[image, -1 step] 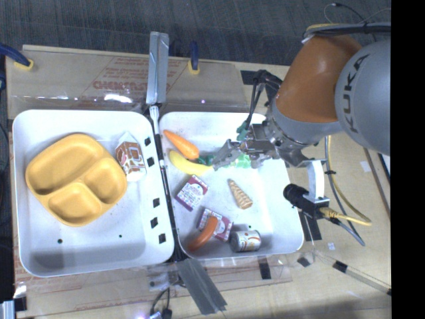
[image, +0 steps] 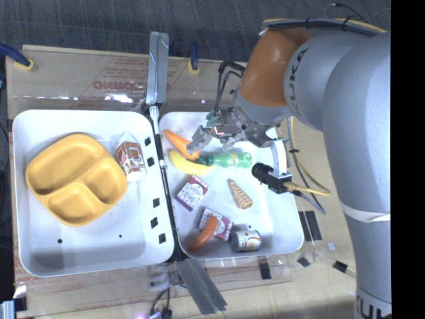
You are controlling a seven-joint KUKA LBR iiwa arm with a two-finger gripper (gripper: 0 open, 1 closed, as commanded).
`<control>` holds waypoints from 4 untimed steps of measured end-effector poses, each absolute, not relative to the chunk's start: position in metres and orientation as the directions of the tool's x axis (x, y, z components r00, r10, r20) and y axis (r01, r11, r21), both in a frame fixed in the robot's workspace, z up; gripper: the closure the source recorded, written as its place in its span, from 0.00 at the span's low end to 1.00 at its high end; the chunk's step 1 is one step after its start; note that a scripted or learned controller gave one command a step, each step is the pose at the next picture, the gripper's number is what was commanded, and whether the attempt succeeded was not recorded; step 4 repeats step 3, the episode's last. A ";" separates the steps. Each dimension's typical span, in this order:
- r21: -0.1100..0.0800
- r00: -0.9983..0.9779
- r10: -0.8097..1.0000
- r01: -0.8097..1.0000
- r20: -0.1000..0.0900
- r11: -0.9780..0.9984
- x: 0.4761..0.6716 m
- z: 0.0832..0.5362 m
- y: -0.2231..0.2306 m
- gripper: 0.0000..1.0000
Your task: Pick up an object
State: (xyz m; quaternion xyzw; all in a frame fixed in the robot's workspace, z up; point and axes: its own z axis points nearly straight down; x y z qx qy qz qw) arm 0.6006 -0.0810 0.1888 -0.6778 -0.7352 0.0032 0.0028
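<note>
bench: two white bins (image: 86, 261)
gripper (image: 207, 136): over right bin, grip can't tell
banana (image: 188, 163): just below, lying left-right

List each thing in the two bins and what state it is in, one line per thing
yellow tray: upright in left bin
small carton: tipped against tray
banana: lying flat
carrot: lying flat
green bottle: on its side
can: on its side
gripper: over carrot and banana

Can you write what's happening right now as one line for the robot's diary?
task: pick up an object | hand: low in right bin, over carrot and banana | grip: unclear | nothing seen held
</note>
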 end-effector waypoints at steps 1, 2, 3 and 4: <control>-0.009 0.067 0.998 0.998 0.000 -0.067 0.628 0.091 -0.094 0.00; -0.017 0.064 0.998 0.998 -0.001 -0.064 0.627 0.099 -0.093 1.00; -0.006 0.000 1.000 1.000 0.001 0.000 0.645 0.190 -0.046 1.00; -0.006 0.000 1.000 1.000 0.001 0.000 0.645 0.190 -0.046 1.00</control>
